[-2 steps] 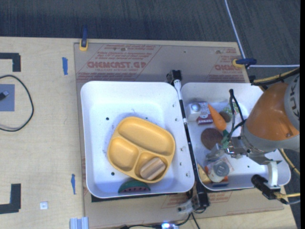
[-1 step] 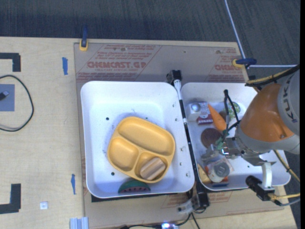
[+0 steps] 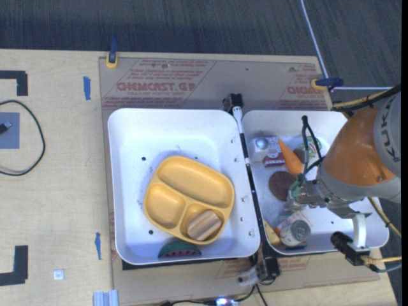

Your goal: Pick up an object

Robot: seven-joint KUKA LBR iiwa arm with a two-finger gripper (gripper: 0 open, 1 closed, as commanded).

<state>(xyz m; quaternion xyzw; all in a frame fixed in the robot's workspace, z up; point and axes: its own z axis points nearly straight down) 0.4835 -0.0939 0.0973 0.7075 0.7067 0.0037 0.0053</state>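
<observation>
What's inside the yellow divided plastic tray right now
The yellow divided plastic tray holds one tan rounded bread-like piece in its lower right compartment. Whatever lies beneath the tray is covered.

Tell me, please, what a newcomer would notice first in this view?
Probably the yellow tray lying in the left bin, with a brown roll in its lower right compartment. Next, the arm with its orange band, reaching into the right bin beside a carrot.
</observation>
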